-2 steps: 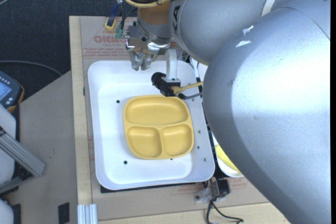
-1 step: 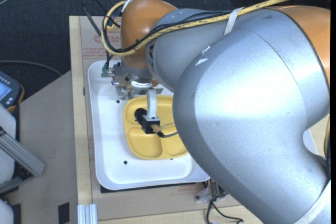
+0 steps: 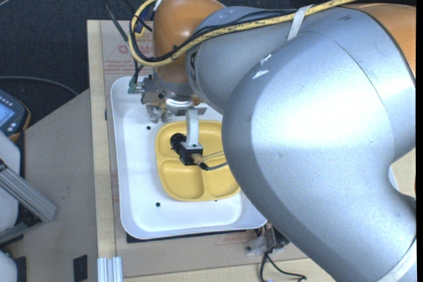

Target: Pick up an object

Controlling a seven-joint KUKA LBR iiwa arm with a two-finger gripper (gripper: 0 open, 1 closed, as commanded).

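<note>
From the camera view above the bench [image 3: 107,208] we see the grey arm [image 3: 317,129] sweeping in from the right and covering most of the scene, its orange band [image 3: 182,20] sitting over the far end of a shallow white bin [image 3: 132,208]. The gripper [image 3: 154,110] hangs low over the far part of that bin, just beyond the far edge of the task's thing, and apart from it as far as we can judge. We cannot tell whether the gripper is wide or narrow, since the wrist above it hides too much, and we see nothing held in it. The thing to be picked is a yellow dish [image 3: 188,185], lying flat on the bin floor towards the middle and right of the bin. It is a soft, buttery yellow with a smooth, slightly glossy surface and rounded corners. Raised ridges part it into shallow compartments: one rounded well faces the near left, and others run off to the right, where the arm covers the dish's right edge. Its near rim stands a little apart from the bin's near wall, with bare white floor between. Two small dark specks [image 3: 157,205] lie on the white floor, one near the dish's near-left corner and another close to the gripper. The bench shows as a tan strip along the bin's left side.
</note>
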